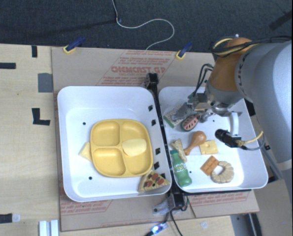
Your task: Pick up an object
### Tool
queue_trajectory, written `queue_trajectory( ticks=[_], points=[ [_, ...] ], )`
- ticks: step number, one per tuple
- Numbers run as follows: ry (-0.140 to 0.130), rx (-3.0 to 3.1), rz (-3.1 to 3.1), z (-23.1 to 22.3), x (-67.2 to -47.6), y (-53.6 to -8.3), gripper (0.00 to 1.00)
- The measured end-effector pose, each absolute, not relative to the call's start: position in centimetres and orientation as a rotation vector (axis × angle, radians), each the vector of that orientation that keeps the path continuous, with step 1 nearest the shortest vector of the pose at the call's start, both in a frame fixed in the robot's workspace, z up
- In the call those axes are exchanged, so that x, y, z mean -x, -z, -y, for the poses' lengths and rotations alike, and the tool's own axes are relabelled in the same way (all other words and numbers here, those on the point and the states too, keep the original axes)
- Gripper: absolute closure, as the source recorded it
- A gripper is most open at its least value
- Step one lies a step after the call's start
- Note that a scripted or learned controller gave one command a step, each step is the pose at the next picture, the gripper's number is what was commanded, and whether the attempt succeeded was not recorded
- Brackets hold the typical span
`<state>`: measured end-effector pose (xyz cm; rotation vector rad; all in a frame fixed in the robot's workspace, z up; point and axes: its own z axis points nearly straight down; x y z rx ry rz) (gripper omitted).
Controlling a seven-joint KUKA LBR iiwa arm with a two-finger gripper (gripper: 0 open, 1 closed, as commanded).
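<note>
At nine o'clock on the bench, the left bin [70, 102] bears a yellow divided plate [120, 147] lying flat near its middle, with a pale yellow slab [134, 146], perhaps toy cheese or bread, resting in the right-hand compartment. A pale wedge [83, 152] pokes out from under the plate's nine o'clock edge, and a toy pizza slice [154, 181] lies against the bin wall at five o'clock of the plate.

Across the divider, the right bin [252, 181] carries the loose toy food, scattered as if tipped in. A green bottle [179, 168] lies on its side along the bin's left wall; a drumstick [196, 139], a cheese wedge [209, 147], an orange cracker [209, 165] and a ring doughnut [222, 171] lie toward the centre and five o'clock.

At eleven o'clock of that bin the gripper [199, 107] hangs low over a grey-green packet [176, 114] and a dark reddish oval piece [190, 123], probably the target. Whether its fingers are apart or together I cannot tell, and nothing shows between them, so I judge no pick made yet. The reddish piece is small, rounded and half-tucked beside the packet.
</note>
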<state>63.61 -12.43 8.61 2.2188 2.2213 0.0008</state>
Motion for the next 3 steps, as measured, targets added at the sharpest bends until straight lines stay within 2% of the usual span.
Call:
queue_trajectory(
  ticks=[1, 3],
  points=[
    [-0.008, -2.217, -2.222, 12.3, -63.8, -10.1, 1.00],
    [-0.006, -2.216, -2.220, 11.8, -65.4, -21.5, 1.00]
  ],
)
